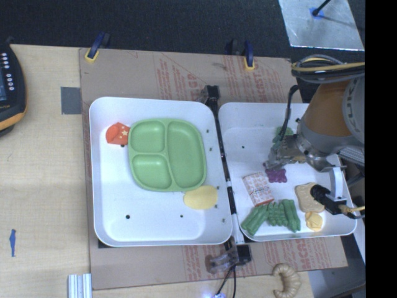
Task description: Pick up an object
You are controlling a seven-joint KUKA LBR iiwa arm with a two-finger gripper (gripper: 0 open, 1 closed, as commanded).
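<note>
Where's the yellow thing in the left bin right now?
The yellow piece lies in the left bin, touching the lower right corner of the green divided plate, close to the bin's right wall.

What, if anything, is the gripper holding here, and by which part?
It cannot be told. The gripper is low in the right bin, just above the purple grapes, but no object shows between its fingers.

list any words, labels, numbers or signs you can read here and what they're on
No text here can be read.
Cardboard sheet under the bins: rows of red print, too blurred to read.
Small packet in the right bin: red and white label, too small to read.
Black and orange device at the left edge: buttons, markings unreadable.
</note>
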